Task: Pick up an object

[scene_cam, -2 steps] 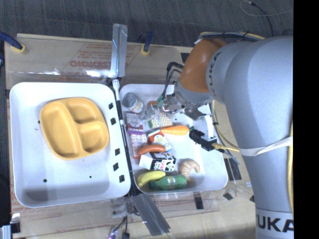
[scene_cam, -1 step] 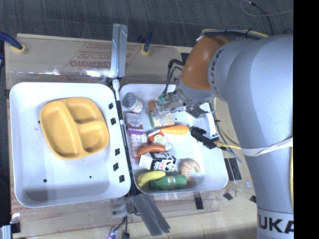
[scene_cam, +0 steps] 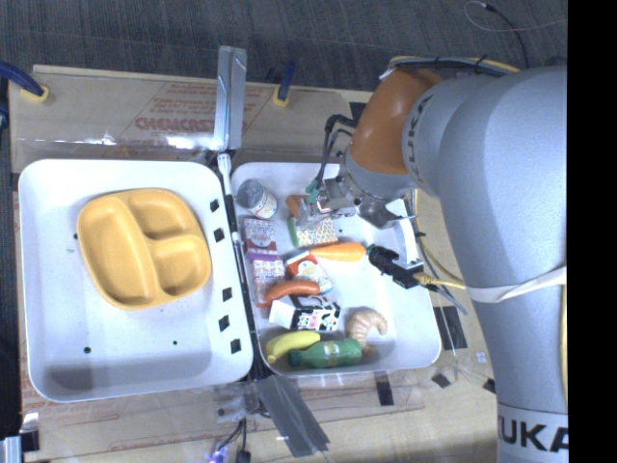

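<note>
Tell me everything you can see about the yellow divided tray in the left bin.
The yellow tray looks like smooth moulded plastic with rounded corners. It has three compartments: one long one along one side and two smaller ones beside it. It lies flat, right side up, turned at a slant to the bin's edges, in the upper middle of the left bin. It rests on the bin floor with nothing inside it and nothing else touching it.

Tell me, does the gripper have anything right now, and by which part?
It cannot be told. The gripper is low in the right bin, over the toys near its back edge, but the wrist hides its tips, so no hold on anything is visible.
</note>
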`<state>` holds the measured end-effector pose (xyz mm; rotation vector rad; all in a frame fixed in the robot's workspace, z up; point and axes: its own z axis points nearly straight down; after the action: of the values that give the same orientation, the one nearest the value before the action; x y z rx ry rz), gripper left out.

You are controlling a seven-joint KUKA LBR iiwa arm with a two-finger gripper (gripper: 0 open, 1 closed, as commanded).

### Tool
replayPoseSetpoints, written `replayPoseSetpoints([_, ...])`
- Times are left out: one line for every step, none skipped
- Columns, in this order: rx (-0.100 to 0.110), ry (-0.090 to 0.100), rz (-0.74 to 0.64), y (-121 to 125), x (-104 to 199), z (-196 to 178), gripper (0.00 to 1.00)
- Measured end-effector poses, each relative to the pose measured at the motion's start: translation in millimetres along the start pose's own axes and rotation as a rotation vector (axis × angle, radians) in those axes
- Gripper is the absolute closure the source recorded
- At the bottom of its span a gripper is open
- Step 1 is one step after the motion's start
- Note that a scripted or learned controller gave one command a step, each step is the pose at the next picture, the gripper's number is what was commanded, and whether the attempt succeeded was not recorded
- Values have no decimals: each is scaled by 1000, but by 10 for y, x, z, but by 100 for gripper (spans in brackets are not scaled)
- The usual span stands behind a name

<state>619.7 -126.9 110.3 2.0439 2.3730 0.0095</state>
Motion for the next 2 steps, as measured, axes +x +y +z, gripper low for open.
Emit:
replayPoseSetpoints([-9, -1, -128, -222, -40, 89, 0])
replayPoseSetpoints([-8, -1, -296, -384, -175, 85, 0])
